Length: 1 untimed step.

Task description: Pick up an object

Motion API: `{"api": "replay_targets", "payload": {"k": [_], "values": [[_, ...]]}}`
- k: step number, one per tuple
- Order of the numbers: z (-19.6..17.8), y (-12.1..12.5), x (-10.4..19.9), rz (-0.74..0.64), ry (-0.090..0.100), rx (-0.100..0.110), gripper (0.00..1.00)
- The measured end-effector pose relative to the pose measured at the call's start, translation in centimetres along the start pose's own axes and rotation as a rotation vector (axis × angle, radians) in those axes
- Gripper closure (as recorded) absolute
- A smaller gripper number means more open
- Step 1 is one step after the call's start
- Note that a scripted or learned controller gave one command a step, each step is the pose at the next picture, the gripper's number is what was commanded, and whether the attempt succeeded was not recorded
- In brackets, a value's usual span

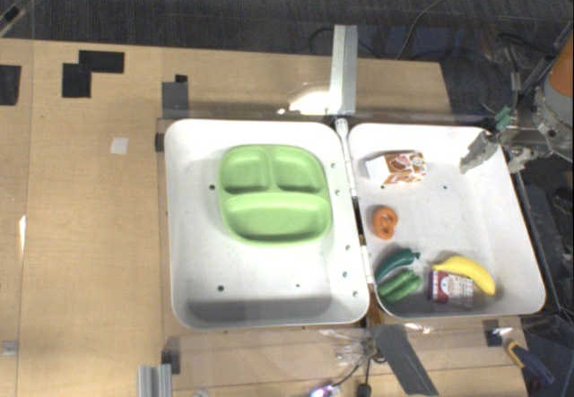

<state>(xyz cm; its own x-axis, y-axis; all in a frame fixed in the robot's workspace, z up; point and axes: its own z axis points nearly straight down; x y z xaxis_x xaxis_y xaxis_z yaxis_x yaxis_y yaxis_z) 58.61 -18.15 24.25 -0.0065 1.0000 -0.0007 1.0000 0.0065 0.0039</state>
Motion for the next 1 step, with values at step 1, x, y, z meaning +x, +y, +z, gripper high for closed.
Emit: {"api": "replay_targets", "payload": {"k": [1], "values": [[8.26,-4.43,3.31,-0.051,0.001,0.001,0.0]]}}
